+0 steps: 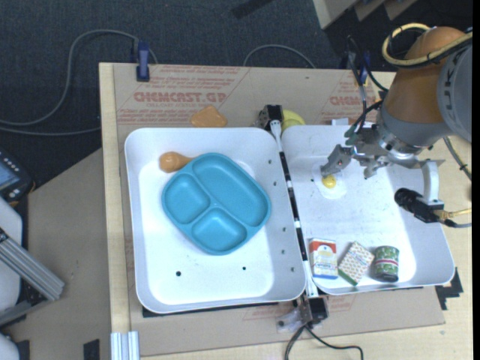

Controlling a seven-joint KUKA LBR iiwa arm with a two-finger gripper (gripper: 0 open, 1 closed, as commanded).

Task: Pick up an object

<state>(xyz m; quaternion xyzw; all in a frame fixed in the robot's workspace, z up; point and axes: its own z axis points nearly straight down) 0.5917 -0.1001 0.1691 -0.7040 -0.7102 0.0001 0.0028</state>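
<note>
I count two white bins: the left bin (142,201) and the right bin (420,231). Left bin: one blue divided tray (216,202) and one orange-brown piece (174,160). Right bin: one small yellow object (328,181), one red-and-white packet (323,259), one patterned packet (355,262) and one green can (386,263), so six loose items by my tally.
</note>
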